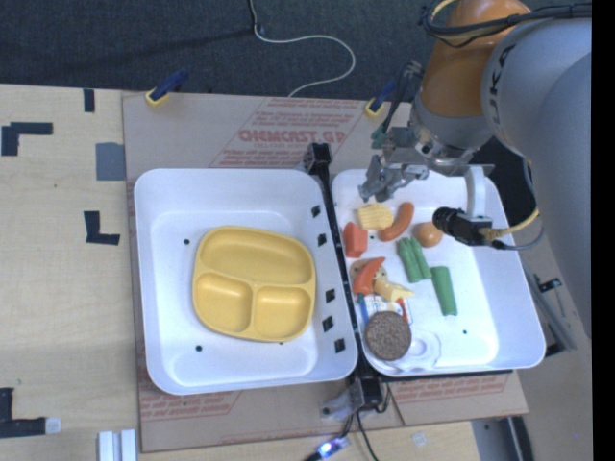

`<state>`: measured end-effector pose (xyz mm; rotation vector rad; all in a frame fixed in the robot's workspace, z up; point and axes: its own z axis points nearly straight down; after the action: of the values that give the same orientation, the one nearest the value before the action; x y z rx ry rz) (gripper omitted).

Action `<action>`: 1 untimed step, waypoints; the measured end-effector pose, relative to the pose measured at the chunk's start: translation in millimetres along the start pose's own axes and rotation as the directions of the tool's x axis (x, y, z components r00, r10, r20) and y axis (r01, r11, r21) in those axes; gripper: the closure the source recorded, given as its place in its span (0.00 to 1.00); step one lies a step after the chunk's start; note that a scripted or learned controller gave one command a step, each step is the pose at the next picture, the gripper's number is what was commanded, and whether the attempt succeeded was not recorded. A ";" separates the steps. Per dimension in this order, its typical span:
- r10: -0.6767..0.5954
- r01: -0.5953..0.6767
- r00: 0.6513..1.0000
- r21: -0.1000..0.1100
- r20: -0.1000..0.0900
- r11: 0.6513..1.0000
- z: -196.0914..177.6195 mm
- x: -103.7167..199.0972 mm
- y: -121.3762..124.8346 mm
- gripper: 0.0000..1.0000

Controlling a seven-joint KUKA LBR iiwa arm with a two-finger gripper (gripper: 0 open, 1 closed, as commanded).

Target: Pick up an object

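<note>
My gripper (378, 188) hangs over the back left part of the right bin (500, 339), its fingers spread and nothing between them. Just below it lie a yellow corn piece (376, 217) and a red sausage (397, 221). Further along the bin floor are an orange carrot slice (355, 240), a small orange fruit (429, 235), two green pods (413, 259) (445, 290), a red and yellow toy (373, 278) and a brown round cookie (388, 335).
The left bin (163, 200) holds a yellow divided tray (254, 282). A black divider (329, 248) runs between the bins. The grey arm with its orange band (461, 56) fills the upper right. A white cable (307, 56) lies behind the bins.
</note>
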<state>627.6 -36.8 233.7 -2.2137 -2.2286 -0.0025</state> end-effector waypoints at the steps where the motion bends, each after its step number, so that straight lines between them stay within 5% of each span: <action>1: 0.003 -0.003 1.000 0.001 0.001 1.000 -1.8 42.6 21.4 1.00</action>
<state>648.7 5.9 235.6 -2.2168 -2.2256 -0.0003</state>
